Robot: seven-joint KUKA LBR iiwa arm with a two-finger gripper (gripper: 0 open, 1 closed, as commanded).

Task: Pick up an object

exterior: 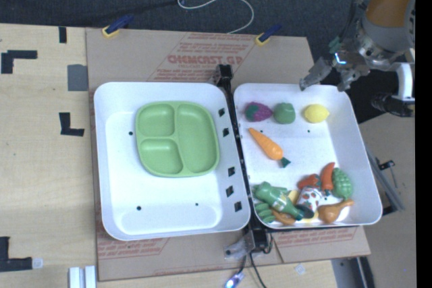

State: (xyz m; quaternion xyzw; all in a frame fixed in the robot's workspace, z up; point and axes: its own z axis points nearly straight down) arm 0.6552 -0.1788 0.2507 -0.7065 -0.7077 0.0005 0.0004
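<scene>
My gripper [329, 81] hangs above the far edge of the right bin [359, 145], its two fingers spread open with nothing between them. Just below it, along the bin's far side, lie a yellow lemon [315, 113], a green round vegetable [284, 112] and a purple fruit [256, 111]. An orange carrot [266, 144] lies in the middle left of the bin. Several toy foods are piled in the near corner, among them a green vegetable [269, 194], a red pepper [327, 175] and a brown pear-shaped piece [331, 212].
The left bin [115, 165] holds a green divided plate [178, 138]. A black hinge strip [231, 145] runs between the bins. A white cable [202, 5] loops over the dark floor behind the bench.
</scene>
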